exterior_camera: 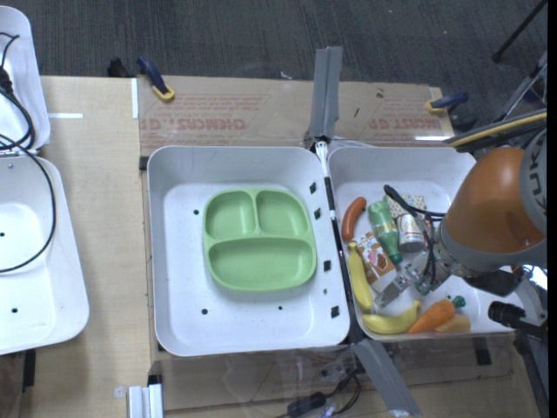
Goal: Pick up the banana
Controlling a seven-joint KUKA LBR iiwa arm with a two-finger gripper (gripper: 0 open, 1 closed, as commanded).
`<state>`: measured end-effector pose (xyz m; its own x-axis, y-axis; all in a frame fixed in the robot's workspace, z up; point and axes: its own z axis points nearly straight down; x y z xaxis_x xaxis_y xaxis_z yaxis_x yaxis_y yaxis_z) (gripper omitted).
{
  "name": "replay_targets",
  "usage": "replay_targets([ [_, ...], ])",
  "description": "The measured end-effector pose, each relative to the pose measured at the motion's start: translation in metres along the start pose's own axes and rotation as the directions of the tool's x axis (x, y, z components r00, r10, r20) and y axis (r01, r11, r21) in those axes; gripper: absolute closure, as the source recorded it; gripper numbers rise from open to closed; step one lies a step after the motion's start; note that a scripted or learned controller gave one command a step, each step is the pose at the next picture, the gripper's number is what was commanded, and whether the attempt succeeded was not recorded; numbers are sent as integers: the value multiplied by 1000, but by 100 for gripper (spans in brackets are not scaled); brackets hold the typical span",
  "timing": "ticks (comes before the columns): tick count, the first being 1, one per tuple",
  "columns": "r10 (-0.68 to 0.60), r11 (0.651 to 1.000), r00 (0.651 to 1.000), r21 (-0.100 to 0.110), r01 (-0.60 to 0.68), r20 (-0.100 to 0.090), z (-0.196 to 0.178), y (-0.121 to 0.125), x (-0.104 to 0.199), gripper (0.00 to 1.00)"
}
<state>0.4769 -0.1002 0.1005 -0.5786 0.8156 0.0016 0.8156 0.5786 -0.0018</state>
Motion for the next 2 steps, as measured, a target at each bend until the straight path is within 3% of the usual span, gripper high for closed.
replay_targets([
  [1, -355, 935, 935, -3, 355, 5, 8, -7, -13, 0],
  [2, -597, 802, 802, -3, 597, 20, 5, 9, 2, 0],
])
